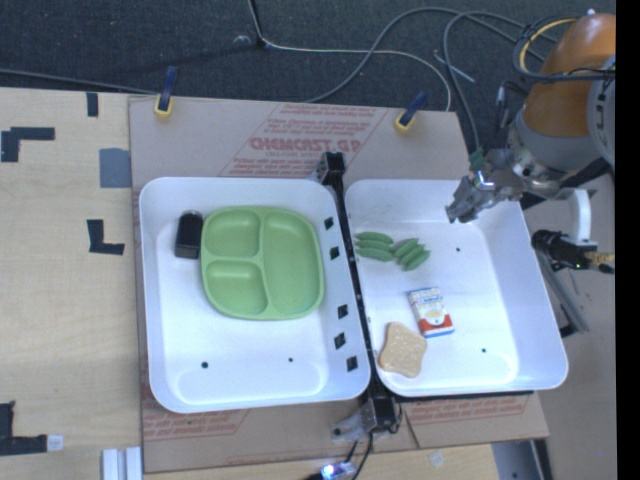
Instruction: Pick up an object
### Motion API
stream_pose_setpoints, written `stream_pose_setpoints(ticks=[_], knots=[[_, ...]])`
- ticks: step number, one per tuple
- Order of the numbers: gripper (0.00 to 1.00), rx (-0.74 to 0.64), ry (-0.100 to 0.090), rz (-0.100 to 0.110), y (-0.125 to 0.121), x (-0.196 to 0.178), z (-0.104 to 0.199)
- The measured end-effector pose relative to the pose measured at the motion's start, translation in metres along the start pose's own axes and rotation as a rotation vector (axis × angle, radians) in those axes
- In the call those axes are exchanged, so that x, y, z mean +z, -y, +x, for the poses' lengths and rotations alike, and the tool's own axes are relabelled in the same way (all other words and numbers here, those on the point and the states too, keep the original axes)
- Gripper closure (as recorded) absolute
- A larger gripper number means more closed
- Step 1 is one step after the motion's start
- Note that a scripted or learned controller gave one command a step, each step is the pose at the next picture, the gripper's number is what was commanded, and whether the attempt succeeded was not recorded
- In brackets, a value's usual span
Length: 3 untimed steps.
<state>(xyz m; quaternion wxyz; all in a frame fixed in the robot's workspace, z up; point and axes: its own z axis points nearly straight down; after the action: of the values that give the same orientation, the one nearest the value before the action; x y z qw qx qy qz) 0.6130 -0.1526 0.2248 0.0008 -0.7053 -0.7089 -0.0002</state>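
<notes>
Bins first: we count two shallow white ones side by side on the desk (60,268), the left bin (170,368) and the right bin (520,358), sitting on a brown cardboard sheet (300,138) with red print. Two yellow-and-blue clamps hold that sheet at its far edge, one at the left (164,101) and one at the right (409,116).

In the left bin we see two things: one green divided plate (263,262) with three compartments, lying flat near the middle, and one small black block (189,235) just beside the plate's left edge.

In the right bin we count three things. One cluster of green pea pods (392,249) lies toward the bin's left side, near the divider. One small carton (430,311), white with orange and blue print, lies near the bin's centre, closer to us than the pods. One tan slice of bread (402,350) lies just beside the carton, toward the near left corner. All three sit apart from one another and rest on the bin floor.

We see the one arm reaching in from the right, its orange band (575,63) at the upper right. The gripper (466,208) hangs over the far right part of the right bin, well apart from the pods, the carton and the bread. We cannot tell whether its jaws are spread or pressed together; nothing shows between them.

Dark cables (400,38) trail over the dark floor beyond the desk.
</notes>
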Motion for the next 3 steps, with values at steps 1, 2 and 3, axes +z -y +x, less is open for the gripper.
stream_pose_setpoints(ticks=[1,2,3], knots=[[1.00,0.001,0.001,0.001,0.023,0.001,0.042],[1.00,0.000,0.001,0.002,0.032,0.010,0.097],[1.00,0.000,0.001,0.002,0.052,0.008,0.137]])
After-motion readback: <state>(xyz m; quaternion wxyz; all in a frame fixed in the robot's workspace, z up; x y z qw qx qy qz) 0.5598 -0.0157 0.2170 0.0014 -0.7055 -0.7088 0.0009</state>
